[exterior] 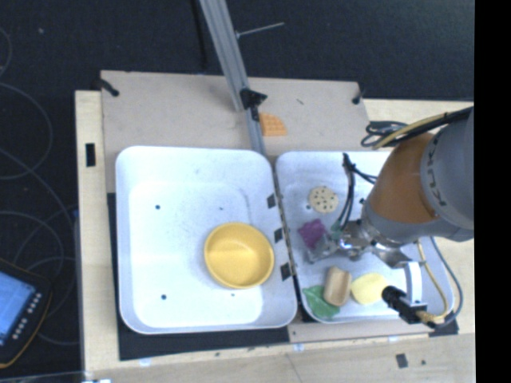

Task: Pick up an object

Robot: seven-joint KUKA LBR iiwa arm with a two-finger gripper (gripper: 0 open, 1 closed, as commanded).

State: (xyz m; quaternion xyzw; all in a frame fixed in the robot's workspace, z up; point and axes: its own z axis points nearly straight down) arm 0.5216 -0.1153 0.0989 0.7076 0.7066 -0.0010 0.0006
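Pincer (319,250) beside purple piece (311,231), cork (336,286) near.

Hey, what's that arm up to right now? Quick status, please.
Gripper low in right white bin, beside small purple block; grip unclear. Tan cylinder, round yellow piece, green scrap close by. Yellow plastic bowl in left bin.

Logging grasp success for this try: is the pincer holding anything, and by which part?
It cannot be told. The pincer sits low in the right bin beside the purple piece, but no grip is visible.
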